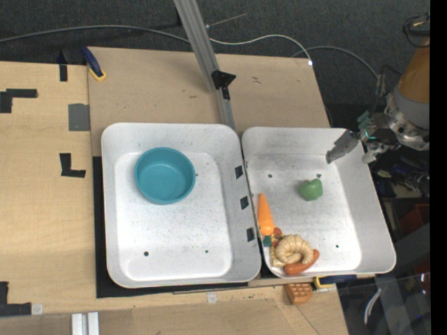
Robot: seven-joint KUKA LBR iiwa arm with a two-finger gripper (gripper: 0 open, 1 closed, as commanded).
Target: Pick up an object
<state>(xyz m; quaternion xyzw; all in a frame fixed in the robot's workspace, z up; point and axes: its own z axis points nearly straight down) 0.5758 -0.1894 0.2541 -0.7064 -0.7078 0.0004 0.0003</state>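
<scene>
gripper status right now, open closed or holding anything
gripper: above the right bin's upper right corner, nothing seen between its fingers; open or closed cannot be told.

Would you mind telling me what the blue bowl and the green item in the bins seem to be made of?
The blue bowl looks like moulded plastic: one even teal colour, smooth, with a soft sheen. The green item seems to be plastic toy food, uniformly green and smooth, though it is too small to be sure. Both sit in white bins that look like matte, speckled plastic.
</scene>
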